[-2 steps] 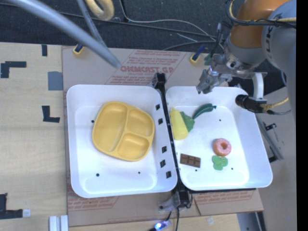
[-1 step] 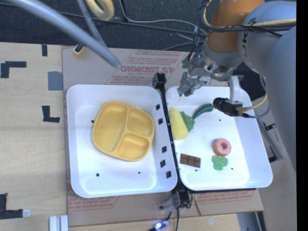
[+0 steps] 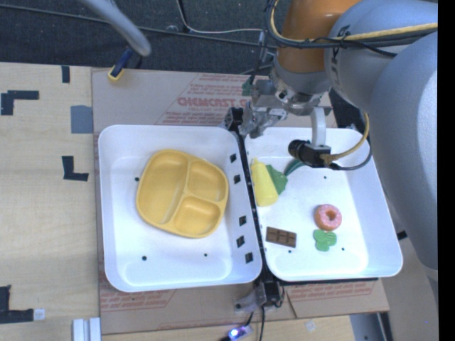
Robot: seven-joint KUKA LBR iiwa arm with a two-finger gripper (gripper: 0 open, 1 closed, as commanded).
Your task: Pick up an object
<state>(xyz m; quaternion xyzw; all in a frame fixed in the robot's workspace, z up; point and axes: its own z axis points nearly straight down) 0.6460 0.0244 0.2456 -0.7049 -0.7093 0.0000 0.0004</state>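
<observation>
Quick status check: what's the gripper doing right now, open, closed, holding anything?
Gripper: cannot be told from this view. It sits over the far edge of the bins, above the yellow corn, with nothing visibly in it.

Wooden bench [image 3: 35, 190], cardboard sheet [image 3: 163, 98]

Yellow divided plate [image 3: 182, 193], pink donut [image 3: 328, 217], brown chocolate bar [image 3: 280, 237], yellow-and-green corn [image 3: 265, 182], white bins [image 3: 117, 190].
</observation>
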